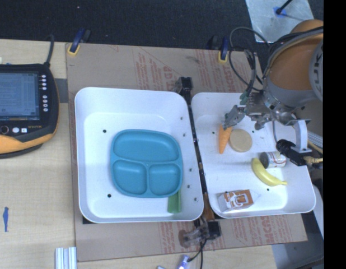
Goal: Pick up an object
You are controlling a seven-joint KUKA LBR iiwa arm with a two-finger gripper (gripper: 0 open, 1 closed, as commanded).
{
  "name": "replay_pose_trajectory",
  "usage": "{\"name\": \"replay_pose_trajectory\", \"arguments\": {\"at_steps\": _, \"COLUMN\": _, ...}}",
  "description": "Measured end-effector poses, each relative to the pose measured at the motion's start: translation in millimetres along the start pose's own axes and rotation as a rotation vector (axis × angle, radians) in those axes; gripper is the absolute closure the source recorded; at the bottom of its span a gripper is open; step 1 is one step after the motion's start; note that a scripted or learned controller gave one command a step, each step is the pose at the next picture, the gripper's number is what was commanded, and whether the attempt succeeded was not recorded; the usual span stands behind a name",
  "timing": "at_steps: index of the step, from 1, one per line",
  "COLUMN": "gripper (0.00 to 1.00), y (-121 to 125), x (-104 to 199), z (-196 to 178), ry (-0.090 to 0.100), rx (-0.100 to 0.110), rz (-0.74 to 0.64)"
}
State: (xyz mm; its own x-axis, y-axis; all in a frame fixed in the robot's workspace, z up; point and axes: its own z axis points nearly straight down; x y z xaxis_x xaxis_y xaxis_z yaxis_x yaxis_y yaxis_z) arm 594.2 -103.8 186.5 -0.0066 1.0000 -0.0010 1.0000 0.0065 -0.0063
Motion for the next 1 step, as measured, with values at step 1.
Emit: {"name": "replay_pose_trajectory", "arguments": {"at_steps": 1, "gripper": 0.0, "y": 21.0, "x": 4.5, "z": 86.6, "ry": -0.001, "rx": -0.004, "rz": -0.001}}
